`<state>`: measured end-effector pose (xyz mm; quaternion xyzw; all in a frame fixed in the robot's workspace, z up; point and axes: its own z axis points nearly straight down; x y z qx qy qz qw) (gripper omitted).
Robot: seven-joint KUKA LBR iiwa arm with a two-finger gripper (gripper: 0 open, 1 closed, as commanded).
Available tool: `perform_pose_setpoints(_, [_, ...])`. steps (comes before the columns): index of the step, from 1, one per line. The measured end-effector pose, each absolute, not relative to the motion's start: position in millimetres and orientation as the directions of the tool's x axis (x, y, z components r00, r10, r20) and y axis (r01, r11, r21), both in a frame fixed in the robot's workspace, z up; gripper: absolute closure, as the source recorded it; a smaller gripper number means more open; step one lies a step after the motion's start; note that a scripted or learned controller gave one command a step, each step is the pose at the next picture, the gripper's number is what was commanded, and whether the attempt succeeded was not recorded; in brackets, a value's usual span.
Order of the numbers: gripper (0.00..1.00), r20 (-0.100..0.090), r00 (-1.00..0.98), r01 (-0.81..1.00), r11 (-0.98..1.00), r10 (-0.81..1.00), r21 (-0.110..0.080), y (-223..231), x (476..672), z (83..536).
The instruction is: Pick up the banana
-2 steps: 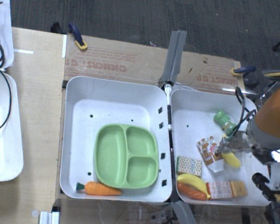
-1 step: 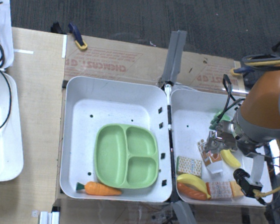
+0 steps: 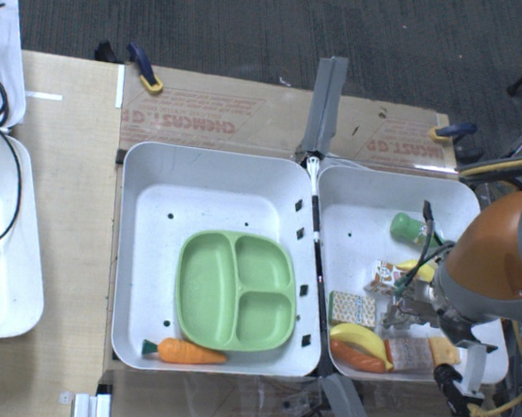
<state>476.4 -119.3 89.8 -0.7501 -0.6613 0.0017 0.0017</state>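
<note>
The banana (image 3: 360, 337) lies yellow and curved near the front wall of the right bin (image 3: 356, 200), resting against a red-orange item (image 3: 362, 358) just in front of it. My gripper (image 3: 401, 312) hangs low in that bin, slightly right of and behind the banana, under the orange band of the arm (image 3: 496, 253). Nothing is visibly held in it. The arm's bulk covers the bin's right side.
The right bin also holds a checked packet (image 3: 353, 310), a small printed box (image 3: 387, 276), a green object (image 3: 408, 228) and a tan block (image 3: 442, 351). The left bin (image 3: 144, 236) carries a green divided plate (image 3: 237, 290) and a carrot (image 3: 188, 354).
</note>
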Motion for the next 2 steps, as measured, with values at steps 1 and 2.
perform_pose_setpoints(1, [0.0,-0.001,0.126,0.992,-0.126,0.992,-0.004,-119.7,476.4,89.9])
perform_pose_setpoints(2, [0.0,0.001,-0.069,0.998,0.069,0.998,-0.003,-105.3,477.0,90.2])
